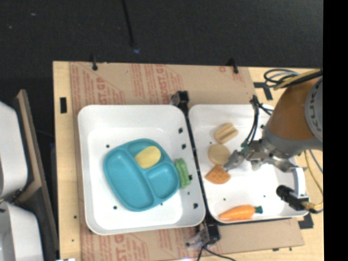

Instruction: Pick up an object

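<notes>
Waffle-like orange piece [218, 174] lies in the right bin [283, 205], touching a round tan biscuit [219, 154]; the gripper [235, 161] hangs just over both, its opening impossible to tell, nothing visibly held. Closing here risks nudging the biscuit or pinching both

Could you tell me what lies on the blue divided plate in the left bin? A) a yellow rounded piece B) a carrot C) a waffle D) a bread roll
A: a yellow rounded piece sits in one compartment of the blue divided plate in the left bin.
</notes>
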Motion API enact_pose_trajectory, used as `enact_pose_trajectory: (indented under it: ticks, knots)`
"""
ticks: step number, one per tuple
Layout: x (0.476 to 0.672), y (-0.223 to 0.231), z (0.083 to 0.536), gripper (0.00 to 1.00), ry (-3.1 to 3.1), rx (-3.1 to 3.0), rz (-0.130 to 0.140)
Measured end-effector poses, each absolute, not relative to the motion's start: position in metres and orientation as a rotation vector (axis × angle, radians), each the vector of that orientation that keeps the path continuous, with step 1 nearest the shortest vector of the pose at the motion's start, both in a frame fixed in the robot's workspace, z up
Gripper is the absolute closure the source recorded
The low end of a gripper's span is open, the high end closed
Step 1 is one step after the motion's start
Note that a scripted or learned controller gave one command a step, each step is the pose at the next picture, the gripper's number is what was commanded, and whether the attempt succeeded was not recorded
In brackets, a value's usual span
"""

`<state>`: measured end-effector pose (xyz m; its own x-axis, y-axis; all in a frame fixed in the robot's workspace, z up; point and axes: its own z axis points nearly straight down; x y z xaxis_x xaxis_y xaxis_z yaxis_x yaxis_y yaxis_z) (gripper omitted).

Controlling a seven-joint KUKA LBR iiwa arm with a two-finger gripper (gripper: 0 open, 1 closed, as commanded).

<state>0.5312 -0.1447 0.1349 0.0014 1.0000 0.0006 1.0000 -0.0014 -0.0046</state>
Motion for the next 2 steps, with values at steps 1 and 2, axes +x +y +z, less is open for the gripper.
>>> enact_pose_trajectory:
  ticks: [1, 2]
  knots:
    - [0.533, -0.145, 0.102, 0.0, -2.224, -2.223, -0.005]
    - [0.534, -0.145, 0.115, 1.0, -2.226, -2.226, -0.01]
